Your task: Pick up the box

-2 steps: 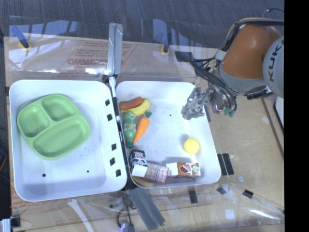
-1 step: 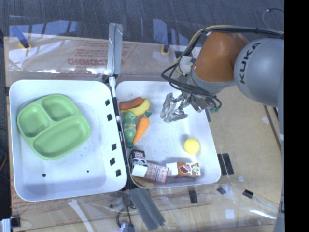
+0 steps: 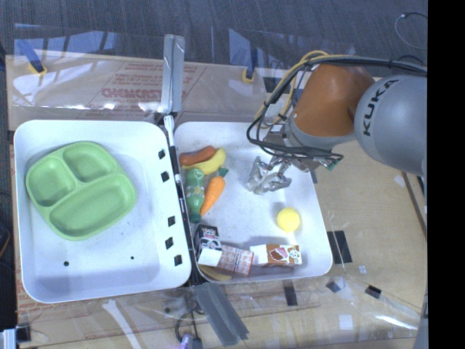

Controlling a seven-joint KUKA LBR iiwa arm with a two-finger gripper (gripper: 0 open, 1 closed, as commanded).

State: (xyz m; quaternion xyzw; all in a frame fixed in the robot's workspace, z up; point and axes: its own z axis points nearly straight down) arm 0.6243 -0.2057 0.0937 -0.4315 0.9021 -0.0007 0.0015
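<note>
We see the box [image 3: 276, 254], red and white, lying flat along the right bin's [image 3: 320, 231] near rim. Our gripper [image 3: 267, 179] hangs mid-bin over open floor, fingers pinching nothing.

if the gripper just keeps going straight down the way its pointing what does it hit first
Most likely bare floor of the right bin: the gripper points down there, between the carrot and yellow ball. Depth is unclear.
</note>
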